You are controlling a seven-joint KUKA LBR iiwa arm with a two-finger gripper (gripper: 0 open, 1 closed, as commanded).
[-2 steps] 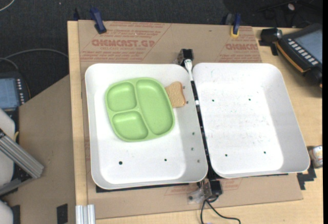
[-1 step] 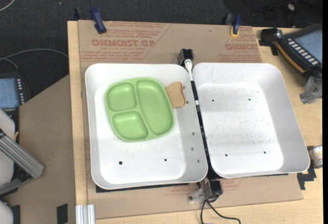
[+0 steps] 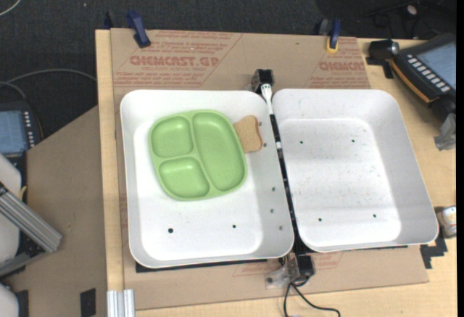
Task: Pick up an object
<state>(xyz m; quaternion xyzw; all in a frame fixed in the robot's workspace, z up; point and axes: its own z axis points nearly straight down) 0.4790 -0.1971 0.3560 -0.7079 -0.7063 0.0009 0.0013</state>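
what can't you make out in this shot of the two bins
- Tan object, camera view: its left edge slips under the green divided plate, so its full shape is hidden; too small to identify.
- Dark specks in the right bin: too small to tell holes from dirt.
- Tablet-like device: cut off by the right edge.

Two shallow white bins sit side by side on the tabletop (image 3: 109,163). The left bin (image 3: 145,236) holds a green three-compartment plate (image 3: 197,154), lying flat in its far half. Touching the plate's right rim lies a small tan piece (image 3: 249,134), possibly a slice of toy bread. The right bin (image 3: 348,170) stands just beside the left one, their rims meeting along a dark seam.
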